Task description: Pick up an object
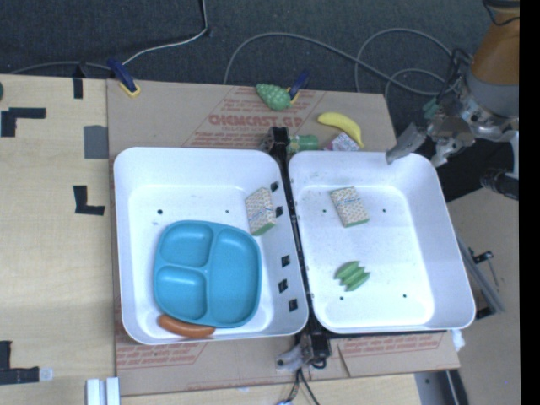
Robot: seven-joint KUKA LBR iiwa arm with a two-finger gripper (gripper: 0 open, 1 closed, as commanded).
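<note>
Tool (411, 144) hovering over right bin's (439, 226) far-right corner, nothing gripped; can't tell open vs closed. Candidates lying loose in that bin: sponge (348, 206) nr far wall, green pod (352, 275) mid-floor. Arm is likely staging for descent.

The bench (51, 251) carries a cardboard sheet (181, 125) bearing two white bins (135, 171), with a banana (341, 126) and green toy (272, 95) near its far edge.

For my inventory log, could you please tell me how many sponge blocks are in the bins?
2: one sponge block leans against the left bin's right wall; the other lies in the right bin's upper middle.
</note>
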